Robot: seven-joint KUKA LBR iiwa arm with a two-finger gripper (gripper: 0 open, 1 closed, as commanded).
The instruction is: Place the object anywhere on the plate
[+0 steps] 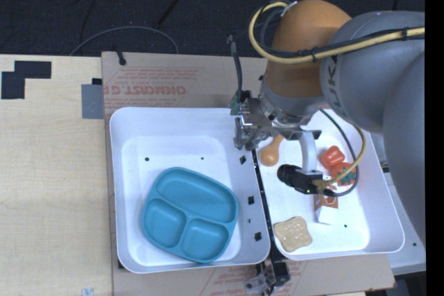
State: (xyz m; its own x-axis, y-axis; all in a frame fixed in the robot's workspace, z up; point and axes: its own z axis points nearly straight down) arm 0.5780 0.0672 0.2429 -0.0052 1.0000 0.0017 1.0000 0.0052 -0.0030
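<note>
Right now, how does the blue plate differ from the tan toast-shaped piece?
The blue plate lies in the left bin; the tan toast-shaped piece lies in the right bin. The plate is far larger than the piece. The plate is divided into three compartments; the piece is undivided. Both lie flat.

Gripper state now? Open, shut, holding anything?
Gripper: cannot be told; it sits at the inner edge of the right bin.

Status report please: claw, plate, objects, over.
Claw over the divider between bins. Blue plate in left bin. Toast piece and orange item in right bin. Divider stands between them and plate.
</note>
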